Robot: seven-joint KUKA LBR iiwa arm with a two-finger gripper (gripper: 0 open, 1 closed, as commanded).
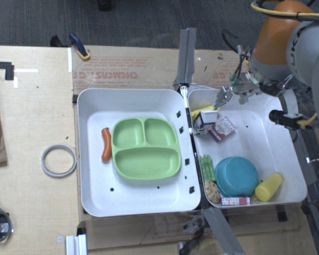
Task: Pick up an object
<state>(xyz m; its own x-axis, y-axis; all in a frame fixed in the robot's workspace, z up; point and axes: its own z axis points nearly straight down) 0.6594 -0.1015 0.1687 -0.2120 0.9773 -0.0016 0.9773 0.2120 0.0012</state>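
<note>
While the gripper [223, 95] hangs over the far left corner of the right bin [266, 122], you cannot tell its state from this slant. Directly beneath it lies the likeliest target — a small boxed item [204, 119] with a dark face, touching a yellow piece [196, 111] at the bin's divider wall and just beside a red-and-white packet [221, 128].

Expect the small boxed item to be light and fairly stiff, with flat card faces that should take a pinch across its narrow sides; it may tip or slide if you touch one corner first. The red-and-white packet looks thin and crinkly, so a grasp there would probably fold it.

Note the edges: the divider wall stands close on the left and the far rim close behind, leaving little room on those two sides. Open floor lies toward the bin's middle and right.

Nearer you, the blue bowl [236, 176], yellow lemon-shaped toy [268, 187], green pea pod [207, 167] and biscuit [212, 191] crowd the front — well apart from the target. The left bin [90, 158] carries a green divided plate [146, 147] and an orange sausage [106, 144].
</note>
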